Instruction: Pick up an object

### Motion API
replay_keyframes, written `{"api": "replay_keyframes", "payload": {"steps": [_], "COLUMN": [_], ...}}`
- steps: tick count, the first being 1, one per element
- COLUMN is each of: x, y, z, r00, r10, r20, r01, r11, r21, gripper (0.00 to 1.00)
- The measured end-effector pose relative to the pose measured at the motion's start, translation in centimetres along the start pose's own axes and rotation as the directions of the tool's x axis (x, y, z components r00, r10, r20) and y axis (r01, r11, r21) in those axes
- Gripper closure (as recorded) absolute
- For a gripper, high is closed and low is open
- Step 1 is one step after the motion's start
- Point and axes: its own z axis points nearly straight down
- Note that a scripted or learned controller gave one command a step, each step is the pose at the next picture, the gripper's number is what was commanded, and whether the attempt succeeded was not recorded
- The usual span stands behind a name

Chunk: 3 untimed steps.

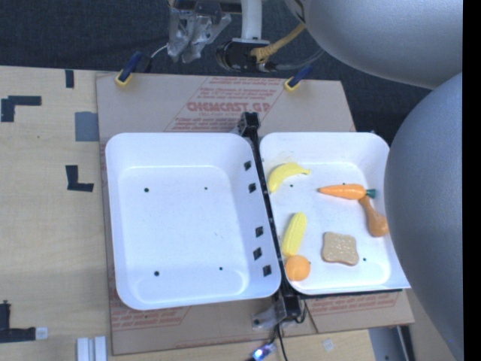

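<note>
The right bin [376,145] holds several toy foods. A yellow banana [285,176] lies near its far left corner and an orange carrot [342,192] lies to the right of it. An ear of corn [294,233] and a small orange [297,268] rest against the bin's left wall. A slice of toast [340,249] sits near the front, with a tan elongated piece [375,219] by the right wall. My gripper [190,36] hangs high beyond the far edge of the bench, well away from both bins, with nothing seen in it.
The left bin [120,201] stands beside the right one on a cardboard sheet [225,104]. Black clips [259,232] join the bins along the divider. Yellow and blue clamps [128,70] pin the cardboard's far corners. The grey arm [421,186] looms over the right side.
</note>
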Motion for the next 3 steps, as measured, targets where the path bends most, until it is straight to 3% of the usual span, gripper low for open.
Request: {"api": "replay_keyframes", "payload": {"steps": [1,2,3], "x": [-0.2,0.0,-0.1], "y": [-2.7,-2.6,-2.9], "z": [14.7,6.4,11.0], "r00": [1.0,1.0,1.0], "r10": [0.004,0.001,0.002], "r20": [0.011,0.002,0.008], "r01": [-0.004,-0.001,-0.002], "r11": [1.0,1.0,1.0], "r21": [0.029,0.005,0.017], "gripper": [1.0,1.0,1.0]}}
